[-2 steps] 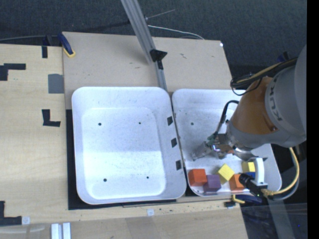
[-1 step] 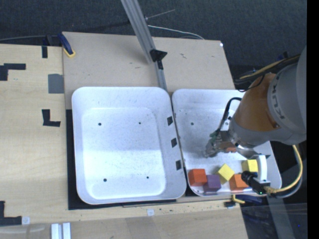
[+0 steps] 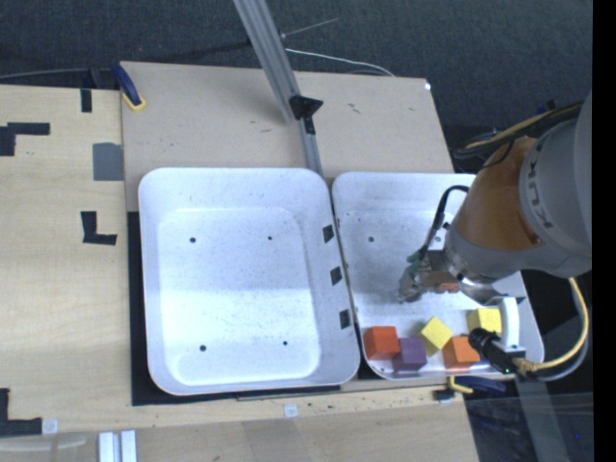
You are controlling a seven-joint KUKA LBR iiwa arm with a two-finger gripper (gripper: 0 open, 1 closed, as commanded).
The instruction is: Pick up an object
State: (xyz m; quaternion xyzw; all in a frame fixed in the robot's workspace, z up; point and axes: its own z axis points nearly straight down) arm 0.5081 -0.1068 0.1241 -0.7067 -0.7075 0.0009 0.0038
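My gripper (image 3: 420, 283) hangs low over the middle of the right bin (image 3: 385, 210), on the end of the grey arm with its orange band (image 3: 491, 210). Along the bin's near edge lie several small blocks: a red-orange block (image 3: 382, 341), a purple block (image 3: 412, 352), a yellow block (image 3: 436, 333), an orange block (image 3: 460, 351) and a second yellow block (image 3: 488, 319). The gripper stands a little above and left of the nearer yellow block, apart from all of them. Nothing shows held in it.
The left bin (image 3: 236, 277) lies beside the right one, with a shared raised rim between them. A slanted metal rod (image 3: 274, 56) crosses the bench behind the bins. Cables trail at the right.
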